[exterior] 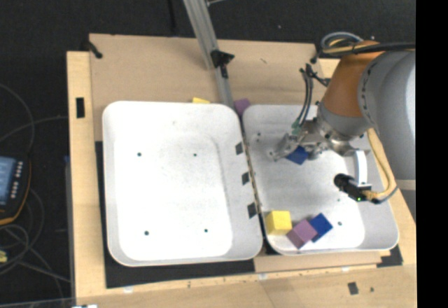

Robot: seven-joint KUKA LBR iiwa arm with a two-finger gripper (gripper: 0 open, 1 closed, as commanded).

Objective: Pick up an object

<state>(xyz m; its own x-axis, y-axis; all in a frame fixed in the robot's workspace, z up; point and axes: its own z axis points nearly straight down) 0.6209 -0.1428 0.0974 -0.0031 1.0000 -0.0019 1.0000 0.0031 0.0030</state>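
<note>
The arm's jaws (297, 148) were low in the right bin (318, 233) with a blue block (297, 156) between them, apparently gripped. The grasp step looked underway; next called for a straight lift clear of the bin floor.

the arm (378, 100) is running off the right side of the frame, so its upper links are getting cut away there. its wrist is covering the gripper (297, 149) in the right bin (374, 229), and the fingers are showing too small and too blurred to read. a blue block (297, 156) is peeking out from under that gripper, with only part of it showing, so contact is staying unclear. a yellow block (201, 100) and a purple block (242, 106) are sitting half hidden behind the far rims of the bins. at the left edge, a dark device (10, 191) is being cropped, its screen too blurred to read.
</note>
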